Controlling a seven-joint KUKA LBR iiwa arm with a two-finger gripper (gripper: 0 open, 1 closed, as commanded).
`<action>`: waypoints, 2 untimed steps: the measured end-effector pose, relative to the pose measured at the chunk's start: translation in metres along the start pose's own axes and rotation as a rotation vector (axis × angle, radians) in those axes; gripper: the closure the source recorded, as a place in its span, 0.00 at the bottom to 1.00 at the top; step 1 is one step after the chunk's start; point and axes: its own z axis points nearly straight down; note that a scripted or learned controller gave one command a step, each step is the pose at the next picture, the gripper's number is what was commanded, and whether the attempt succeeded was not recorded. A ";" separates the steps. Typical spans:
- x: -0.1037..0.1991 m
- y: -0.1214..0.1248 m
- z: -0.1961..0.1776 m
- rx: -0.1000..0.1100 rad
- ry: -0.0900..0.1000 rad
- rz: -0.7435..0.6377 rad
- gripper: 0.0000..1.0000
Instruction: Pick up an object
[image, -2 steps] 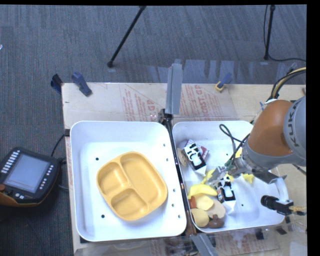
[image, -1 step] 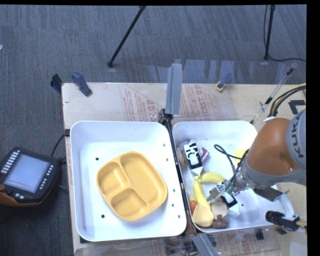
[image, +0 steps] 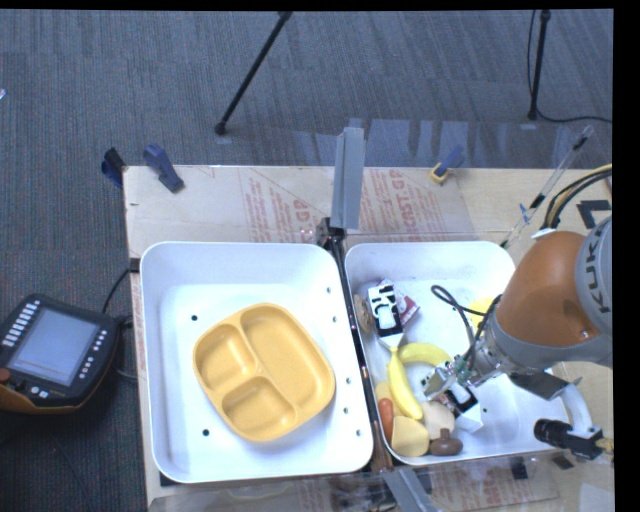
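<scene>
Jaws of the arm hang low in the right bin, just right of the banana; I cannot tell how open they are. Left bin holds a yellow divided plate.

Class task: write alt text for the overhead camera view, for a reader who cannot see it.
A robot arm lowers its hand into the right bin, among a banana and other small items. The left bin holds a yellow divided tray.
</scene>
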 end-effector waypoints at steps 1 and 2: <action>0.000 0.000 0.000 0.000 0.000 0.000 0.00; 0.001 0.000 -0.005 0.006 0.005 0.003 1.00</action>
